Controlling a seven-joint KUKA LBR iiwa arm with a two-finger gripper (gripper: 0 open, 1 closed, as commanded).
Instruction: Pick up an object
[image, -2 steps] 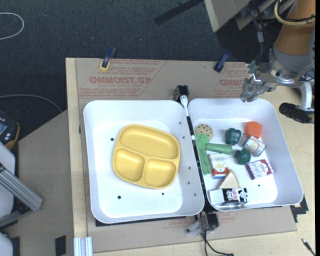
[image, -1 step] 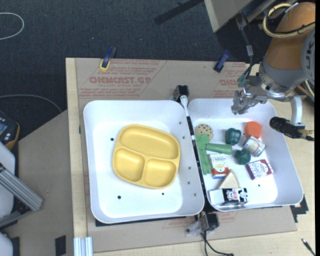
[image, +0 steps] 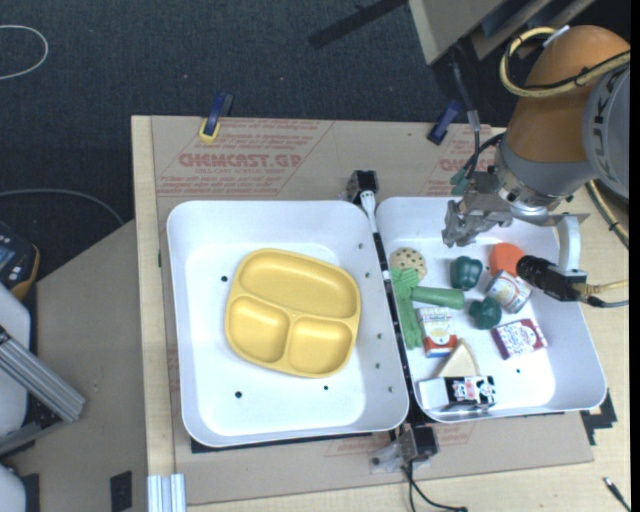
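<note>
Now, from the camera view above the bench: approach step by the look of it, nothing lifted yet. Gripper (image: 458, 236) low over the back of the right bin (image: 583, 372), just behind the dark green cup (image: 466, 270) and beside the orange ball (image: 506, 256); cannot tell whether spread or closed, and nothing seen clamped in it. Likeliest target the cup or the ball, both near the tool and both resting on the bin floor. Next move probably calls for lining up over one item, dropping straight down and closing without nudging the crowded neighbours. Counted in the right bin: one round cookie (image: 408, 263), one long light-green piece (image: 428, 295), one small can (image: 510, 292), one dark green round thing (image: 485, 314), one red-and-white carton (image: 437, 331), one purple packet (image: 520, 338), one pale wedge (image: 461, 356), one black-and-white box (image: 466, 390), plus the cup and the ball, so ten in all. Counted in the left bin (image: 190, 232): one yellow divided tray (image: 292, 312), lying flat near the middle. Two bins, side by side, rims touching
</note>
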